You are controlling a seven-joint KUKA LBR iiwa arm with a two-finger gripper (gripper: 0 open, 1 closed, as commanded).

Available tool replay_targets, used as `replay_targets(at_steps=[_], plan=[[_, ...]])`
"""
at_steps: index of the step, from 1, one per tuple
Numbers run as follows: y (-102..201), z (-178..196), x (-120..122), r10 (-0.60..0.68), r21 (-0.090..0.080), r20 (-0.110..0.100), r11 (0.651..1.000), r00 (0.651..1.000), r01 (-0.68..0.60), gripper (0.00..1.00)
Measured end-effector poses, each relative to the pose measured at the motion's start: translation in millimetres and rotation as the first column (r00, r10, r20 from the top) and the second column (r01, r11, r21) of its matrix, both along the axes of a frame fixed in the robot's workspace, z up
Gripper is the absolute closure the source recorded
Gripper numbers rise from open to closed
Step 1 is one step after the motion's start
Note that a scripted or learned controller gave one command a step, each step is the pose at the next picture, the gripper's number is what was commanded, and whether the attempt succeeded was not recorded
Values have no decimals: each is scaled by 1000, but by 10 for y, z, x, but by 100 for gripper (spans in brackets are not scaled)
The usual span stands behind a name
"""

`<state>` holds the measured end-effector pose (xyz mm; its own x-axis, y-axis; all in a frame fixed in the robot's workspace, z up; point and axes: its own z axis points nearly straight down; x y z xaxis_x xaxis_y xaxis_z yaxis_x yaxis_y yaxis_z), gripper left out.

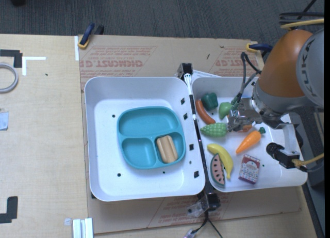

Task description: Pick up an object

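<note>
1. We see the arm (291, 69) reaching in from the right, its jaws (236, 120) low over the right bin (289, 177), among the toy foods.
2. We cannot tell how the jaws stand; the wrist and cables hide the tips. Nothing is visibly held.
3. Around the jaws: green corn cob (214, 130) just to the left, green pepper (225, 109) just above-left, orange carrot (249, 141) just below-right. Whether any is touched we cannot tell.
4. Elsewhere in the right bin: red sausage (204, 112), dark green piece (209, 99), banana (223, 158), watermelon slice (217, 171), small red box (249, 170).
5. The left bin (103, 175) carries a teal divided tray (136, 139); a bread roll (166, 148) lies in its lower right compartment.
6. Both bins sit on cardboard on the counter (41, 154).
</note>
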<state>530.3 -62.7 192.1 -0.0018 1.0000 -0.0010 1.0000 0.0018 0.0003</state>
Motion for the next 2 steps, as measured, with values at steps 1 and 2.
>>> replay_targets(at_steps=[1,2], plan=[[-518,-704,-228,-5,1,-1,1000,1000,5,0],[-428,-1005,707,0,2,-8,1000,1000,0,0]])
